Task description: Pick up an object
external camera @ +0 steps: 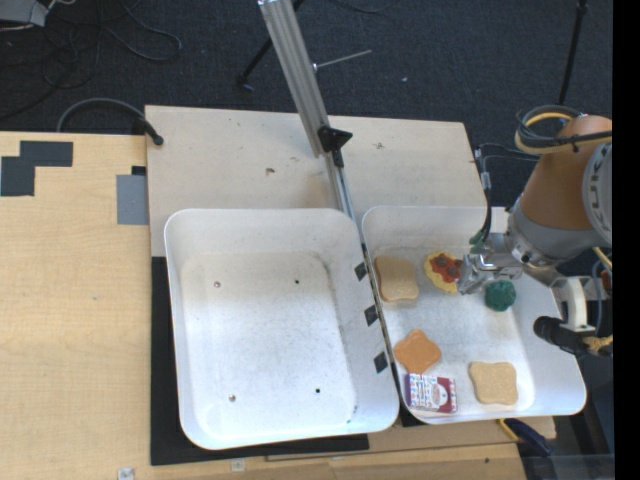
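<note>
The right bin [540,393] holds several objects. A tan bread slice [397,279] lies near its left wall, and a yellow and red toy [442,269] sits in the middle. A green ball-like object [499,295] rests just right of that toy. An orange piece [417,351], a small red and white carton [432,392] and another bread slice [494,382] lie toward the front. My gripper [478,267] is low in the bin between the yellow and red toy and the green object, close to both.
The left bin [190,268] sits beside the right one. A metal rail [300,73] slants up from between the bins. A wooden surface [70,318] lies to the left. The arm's body [560,203] hangs over the right bin's right side.
</note>
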Robot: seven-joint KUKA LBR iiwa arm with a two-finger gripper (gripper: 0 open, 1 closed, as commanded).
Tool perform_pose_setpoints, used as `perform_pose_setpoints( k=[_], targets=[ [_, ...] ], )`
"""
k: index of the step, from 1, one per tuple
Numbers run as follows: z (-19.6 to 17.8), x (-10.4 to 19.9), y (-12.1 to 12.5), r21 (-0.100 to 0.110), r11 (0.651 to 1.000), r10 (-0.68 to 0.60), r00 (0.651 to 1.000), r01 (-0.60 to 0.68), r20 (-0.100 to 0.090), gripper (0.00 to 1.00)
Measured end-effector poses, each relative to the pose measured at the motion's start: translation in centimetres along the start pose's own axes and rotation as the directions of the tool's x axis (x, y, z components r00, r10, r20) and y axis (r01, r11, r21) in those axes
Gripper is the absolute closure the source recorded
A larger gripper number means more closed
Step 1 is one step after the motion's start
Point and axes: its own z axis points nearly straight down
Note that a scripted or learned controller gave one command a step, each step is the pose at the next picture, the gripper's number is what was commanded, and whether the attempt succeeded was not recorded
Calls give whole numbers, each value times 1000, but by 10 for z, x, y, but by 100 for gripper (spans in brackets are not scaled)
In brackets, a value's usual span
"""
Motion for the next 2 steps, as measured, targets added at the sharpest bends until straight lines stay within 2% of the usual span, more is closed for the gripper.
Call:
perform_pose_setpoints(
  k=[2],
  targets=[
    [-80, 1, 1, 0, 1000, -1, 1000, 1, 1, 100]
  ],
)
